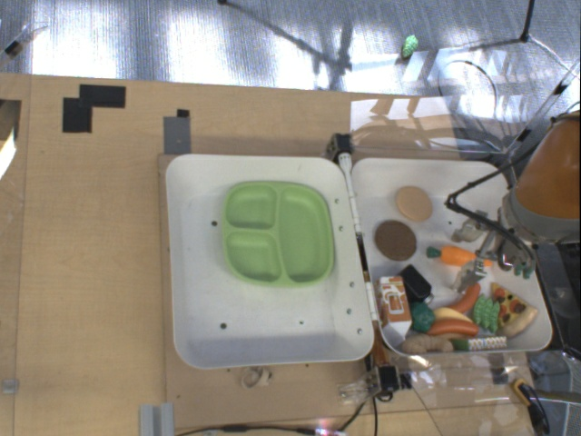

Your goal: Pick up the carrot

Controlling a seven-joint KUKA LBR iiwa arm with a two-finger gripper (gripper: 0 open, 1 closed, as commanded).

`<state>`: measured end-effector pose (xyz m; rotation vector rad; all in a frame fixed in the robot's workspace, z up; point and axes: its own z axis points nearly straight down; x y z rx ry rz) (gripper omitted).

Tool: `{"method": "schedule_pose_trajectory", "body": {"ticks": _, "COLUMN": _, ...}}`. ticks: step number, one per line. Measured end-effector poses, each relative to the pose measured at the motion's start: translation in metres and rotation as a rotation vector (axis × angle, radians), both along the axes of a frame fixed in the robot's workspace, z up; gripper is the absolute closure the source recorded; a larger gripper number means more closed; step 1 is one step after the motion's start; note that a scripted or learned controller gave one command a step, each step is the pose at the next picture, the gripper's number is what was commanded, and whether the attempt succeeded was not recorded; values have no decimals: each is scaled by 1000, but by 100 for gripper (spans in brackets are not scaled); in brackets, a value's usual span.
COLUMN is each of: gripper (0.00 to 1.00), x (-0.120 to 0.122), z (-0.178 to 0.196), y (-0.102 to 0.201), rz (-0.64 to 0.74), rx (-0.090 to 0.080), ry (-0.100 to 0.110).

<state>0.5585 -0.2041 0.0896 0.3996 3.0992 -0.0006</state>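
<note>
The pincer [495,254], state unclear, hangs at three o'clock of the carrot [451,254], likely a light, stiff, slick toy best gripped across its orange middle.

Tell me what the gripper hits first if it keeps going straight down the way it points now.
Most likely the carrot: the gripper hangs over its right end in the right bin. Height is hard to judge from this slanted view, so it could instead land just beside it.
</note>
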Motion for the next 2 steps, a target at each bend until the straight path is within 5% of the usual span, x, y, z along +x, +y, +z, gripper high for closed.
{"method": "schedule_pose_trajectory", "body": {"ticks": 1, "gripper": 0, "x": 27, "z": -1, "y": 0, "rz": -420, "rx": 7, "ry": 0}}
{"method": "schedule_pose_trajectory", "body": {"ticks": 2, "gripper": 100, "x": 31, "z": 13, "y": 1, "rz": -412, "rx": 5, "ry": -11}}
